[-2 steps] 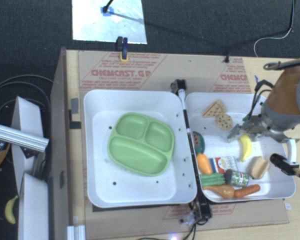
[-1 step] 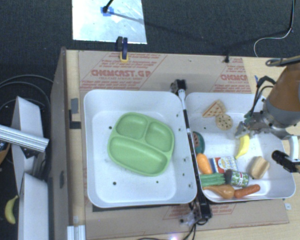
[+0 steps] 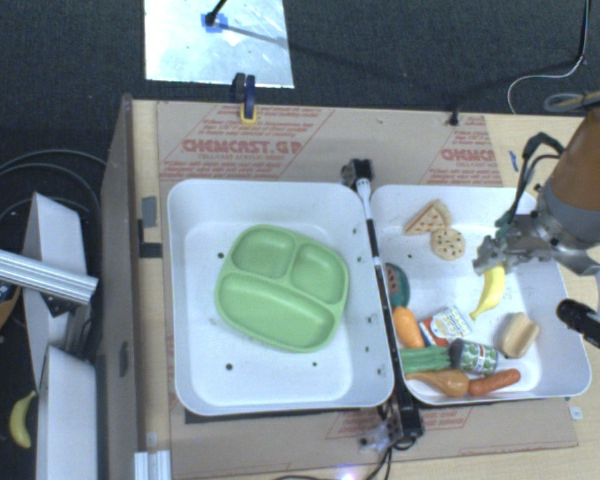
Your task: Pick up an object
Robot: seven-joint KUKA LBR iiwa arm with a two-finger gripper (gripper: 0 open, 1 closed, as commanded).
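My gripper (image 3: pixel 501 255) hangs over the right part of the right bin (image 3: pixel 565 313), reaching in from the right below the orange-banded wrist. A yellow banana (image 3: pixel 491 294) lies or hangs just under it, with its upper end right at the gripper's tip. The view does not show whether they touch. Other toy foods fill this bin: a pizza slice (image 3: pixel 426 218), a cookie (image 3: pixel 447 243), a bread roll (image 3: pixel 518 335), a white packet (image 3: pixel 449 323), an orange carrot (image 3: pixel 407 327) and a green bottle (image 3: pixel 465 356).
The left bin (image 3: pixel 195 228) holds a green divided plate (image 3: pixel 282 288). A black clamp (image 3: pixel 358 174) sits at the top of the wall between the bins. A dark round item (image 3: pixel 395 286) lies by that wall. Orange and red vegetables (image 3: pixel 470 381) line the right bin's front edge.
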